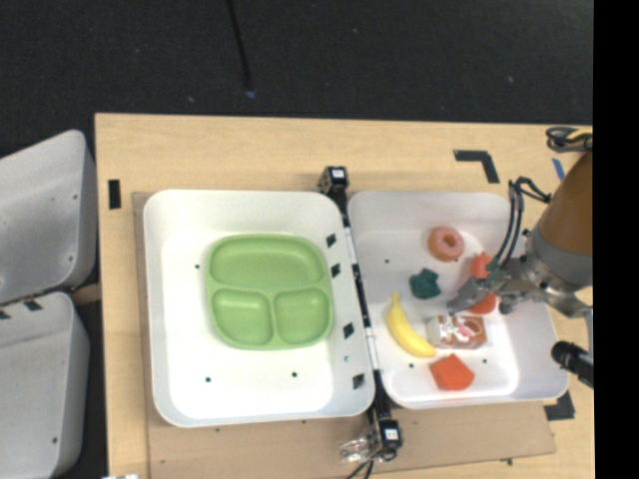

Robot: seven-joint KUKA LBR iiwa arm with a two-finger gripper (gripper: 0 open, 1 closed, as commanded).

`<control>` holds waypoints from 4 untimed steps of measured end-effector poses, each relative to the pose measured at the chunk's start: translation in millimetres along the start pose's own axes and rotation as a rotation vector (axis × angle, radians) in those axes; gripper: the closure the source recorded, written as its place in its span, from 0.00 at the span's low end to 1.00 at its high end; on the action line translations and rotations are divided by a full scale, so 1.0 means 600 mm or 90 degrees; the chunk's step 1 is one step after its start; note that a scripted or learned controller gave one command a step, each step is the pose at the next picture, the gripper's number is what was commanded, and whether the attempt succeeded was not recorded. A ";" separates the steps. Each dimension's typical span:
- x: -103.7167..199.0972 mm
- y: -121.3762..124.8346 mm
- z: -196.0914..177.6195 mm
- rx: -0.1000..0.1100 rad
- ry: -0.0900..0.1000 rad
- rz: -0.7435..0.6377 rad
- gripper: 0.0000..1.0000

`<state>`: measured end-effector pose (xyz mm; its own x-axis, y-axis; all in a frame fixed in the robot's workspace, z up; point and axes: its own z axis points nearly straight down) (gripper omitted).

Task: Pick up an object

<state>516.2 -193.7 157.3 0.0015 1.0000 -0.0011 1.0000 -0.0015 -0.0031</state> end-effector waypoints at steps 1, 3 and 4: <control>-0.001 0.013 0.072 -0.016 -0.001 0.001 0.00; -0.007 0.004 -0.007 -0.005 -0.001 -0.001 1.00; -0.002 -0.006 -0.088 -0.006 -0.001 -0.003 1.00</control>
